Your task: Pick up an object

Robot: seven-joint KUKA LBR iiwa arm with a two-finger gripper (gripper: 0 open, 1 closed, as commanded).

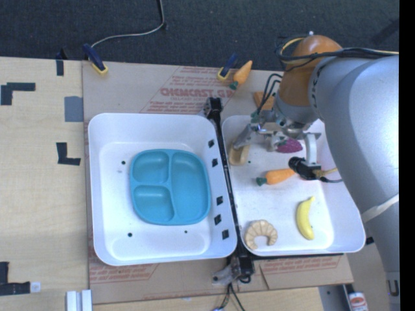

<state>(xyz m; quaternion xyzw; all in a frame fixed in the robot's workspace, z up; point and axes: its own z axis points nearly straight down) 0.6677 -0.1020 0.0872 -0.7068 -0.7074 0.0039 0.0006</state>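
You've got the gripper (249, 141) low in the right bin (343, 238), over a tan piece (238, 154); can't tell its state. Beside it: purple item (289, 146), carrot (279, 177). Banana (305, 218) and croissant (260, 233) sit nearer. Blue tray (170, 186) in left bin (104, 173).

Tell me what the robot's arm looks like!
The arm is big, round and smooth, like a fat grey pipe. Near its wrist sits a shiny orange band. Below that comes the gripper, made of silvery metal parts with thin fingers. A black cable curls out beside it.
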